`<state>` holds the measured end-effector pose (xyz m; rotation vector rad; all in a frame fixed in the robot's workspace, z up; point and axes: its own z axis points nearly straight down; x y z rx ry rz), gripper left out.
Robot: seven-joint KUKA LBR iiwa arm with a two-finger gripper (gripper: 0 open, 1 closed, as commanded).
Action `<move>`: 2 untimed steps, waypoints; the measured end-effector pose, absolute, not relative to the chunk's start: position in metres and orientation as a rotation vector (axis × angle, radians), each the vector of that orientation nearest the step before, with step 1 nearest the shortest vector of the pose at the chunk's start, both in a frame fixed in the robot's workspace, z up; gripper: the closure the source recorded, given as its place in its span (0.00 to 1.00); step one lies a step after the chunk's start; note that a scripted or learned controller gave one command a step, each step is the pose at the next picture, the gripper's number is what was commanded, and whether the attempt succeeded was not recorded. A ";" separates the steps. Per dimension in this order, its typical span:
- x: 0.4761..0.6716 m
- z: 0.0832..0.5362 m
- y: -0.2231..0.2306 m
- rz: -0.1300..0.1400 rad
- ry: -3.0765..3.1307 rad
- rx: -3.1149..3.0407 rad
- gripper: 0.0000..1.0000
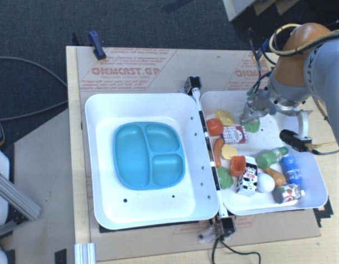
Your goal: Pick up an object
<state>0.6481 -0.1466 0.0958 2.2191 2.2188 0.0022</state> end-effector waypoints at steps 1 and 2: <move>0.648 0.096 -0.147 0.002 2.219 2.220 0.00; 0.649 0.106 -0.146 0.004 2.217 2.218 1.00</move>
